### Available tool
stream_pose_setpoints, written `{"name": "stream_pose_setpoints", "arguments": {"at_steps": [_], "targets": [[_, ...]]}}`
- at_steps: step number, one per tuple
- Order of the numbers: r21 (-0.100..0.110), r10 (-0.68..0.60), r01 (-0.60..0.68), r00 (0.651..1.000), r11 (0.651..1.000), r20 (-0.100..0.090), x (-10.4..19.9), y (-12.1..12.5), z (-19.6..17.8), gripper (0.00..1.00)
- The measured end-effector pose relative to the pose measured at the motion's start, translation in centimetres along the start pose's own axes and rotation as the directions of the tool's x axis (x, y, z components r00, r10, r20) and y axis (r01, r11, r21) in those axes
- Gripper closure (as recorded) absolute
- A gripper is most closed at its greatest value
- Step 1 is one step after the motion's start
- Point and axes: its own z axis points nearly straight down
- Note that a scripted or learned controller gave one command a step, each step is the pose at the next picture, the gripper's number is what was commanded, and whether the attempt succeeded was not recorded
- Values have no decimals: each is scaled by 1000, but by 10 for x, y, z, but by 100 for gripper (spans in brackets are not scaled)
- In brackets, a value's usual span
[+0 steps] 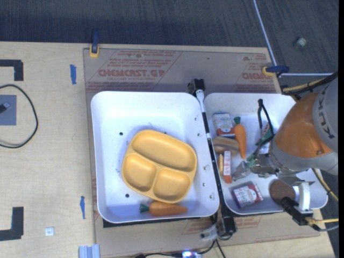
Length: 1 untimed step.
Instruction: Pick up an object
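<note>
My gripper hangs low over the middle of the right bin, and its fingers stand open with nothing between them. Just left of it lie a slim red and white packet and a brown sausage-like piece. An orange carrot lies above it, beside a small printed packet. A red and white wrapped packet rests below the gripper, and a brown round disc sits to its lower right.
The left bin holds a yellow divided plate and a second carrot near its front wall. The grey and orange arm covers the right side of the right bin. Cables run along the bench's front edge.
</note>
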Motion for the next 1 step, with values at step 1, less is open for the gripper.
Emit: {"name": "stream_pose_setpoints", "arguments": {"at_steps": [1], "targets": [[0,-1,1,1000,1000,-1,0,0,0,0]]}}
